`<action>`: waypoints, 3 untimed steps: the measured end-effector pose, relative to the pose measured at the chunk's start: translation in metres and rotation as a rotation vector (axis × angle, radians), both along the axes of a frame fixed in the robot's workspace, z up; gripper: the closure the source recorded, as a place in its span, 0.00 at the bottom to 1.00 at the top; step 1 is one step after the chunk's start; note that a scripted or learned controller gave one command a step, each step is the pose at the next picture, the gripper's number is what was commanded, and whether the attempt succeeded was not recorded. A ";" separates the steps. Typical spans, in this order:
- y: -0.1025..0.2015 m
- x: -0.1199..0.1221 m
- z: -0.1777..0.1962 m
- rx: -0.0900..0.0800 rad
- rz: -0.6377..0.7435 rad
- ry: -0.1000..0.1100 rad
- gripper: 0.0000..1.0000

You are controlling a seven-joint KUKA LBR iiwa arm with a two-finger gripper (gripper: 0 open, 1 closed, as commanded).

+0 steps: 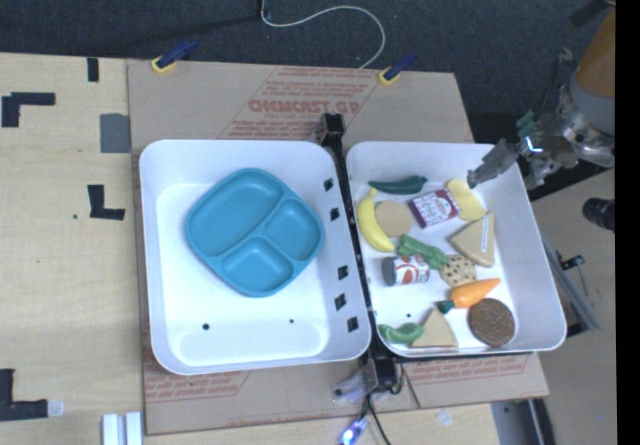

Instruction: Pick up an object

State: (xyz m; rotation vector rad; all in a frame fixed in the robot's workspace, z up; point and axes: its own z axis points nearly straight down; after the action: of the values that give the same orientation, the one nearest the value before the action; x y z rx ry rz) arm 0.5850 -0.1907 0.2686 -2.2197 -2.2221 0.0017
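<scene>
The gripper (487,169) hangs over the right bin's (535,233) top corner, just beside the lemon (464,199); jaw opening cannot be told.

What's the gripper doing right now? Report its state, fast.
Two-finger gripper: at the right bin's upper right corner; open or shut cannot be told.

Blue tray (254,230) in left bin (160,183); toy food (435,253) in right.

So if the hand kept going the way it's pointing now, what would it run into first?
Probably the yellow lemon-like piece in the right bin, just ahead of the hand, which points down-left; height above it is unclear.
</scene>
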 end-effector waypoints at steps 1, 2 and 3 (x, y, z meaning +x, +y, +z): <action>0.001 0.000 0.010 0.000 0.001 0.000 1.00; 0.053 -0.046 0.165 -0.001 0.006 -0.015 1.00; 0.030 -0.105 0.090 0.002 -0.006 0.008 1.00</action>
State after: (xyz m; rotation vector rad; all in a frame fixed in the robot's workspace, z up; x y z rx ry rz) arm 0.4802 -0.1611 0.3589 -2.2218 -2.2108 0.0084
